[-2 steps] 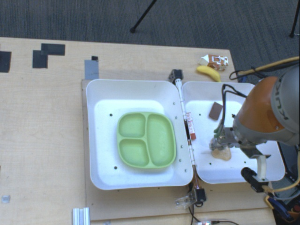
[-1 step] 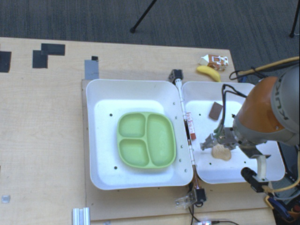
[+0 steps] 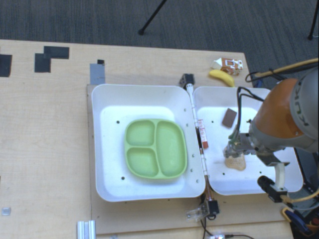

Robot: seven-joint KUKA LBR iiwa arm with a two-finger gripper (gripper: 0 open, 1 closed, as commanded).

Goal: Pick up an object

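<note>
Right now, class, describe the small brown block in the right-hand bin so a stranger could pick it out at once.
Start with the two white bins; take the right bin, where the arm reaches in. In its upper half, left of the orange band, lies the brown block, flat, dark and rectangular. The nearby tan lump beneath the gripper is paler and rounded, and the yellow banana lies outside the bin.

tan lump (image 3: 236,164), brown block (image 3: 229,117), right bin (image 3: 249,185)
</note>
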